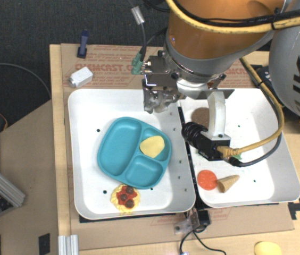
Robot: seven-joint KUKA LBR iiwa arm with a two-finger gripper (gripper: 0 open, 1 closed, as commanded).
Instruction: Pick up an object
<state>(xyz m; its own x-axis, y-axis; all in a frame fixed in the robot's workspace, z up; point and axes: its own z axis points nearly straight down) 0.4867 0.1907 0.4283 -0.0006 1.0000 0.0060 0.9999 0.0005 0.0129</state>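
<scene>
The grey-and-orange arm (230, 20) loomed nearest; its tool (158, 97), state indeterminable, hung above the light, rigid, slippery-looking teal plastic divided plate (123, 150), best gripped at its rim.

A brown cardboard-topped bench (113, 62) stands on dark grey carpet (33, 15).

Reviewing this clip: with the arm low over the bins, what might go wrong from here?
1. The gripper hangs near the wall between bins, so a descent may strike it.
2. The yellow piece lies flat in the blue tray, likely hard to pinch.
3. The cable trails over the right bin and could snag.
</scene>
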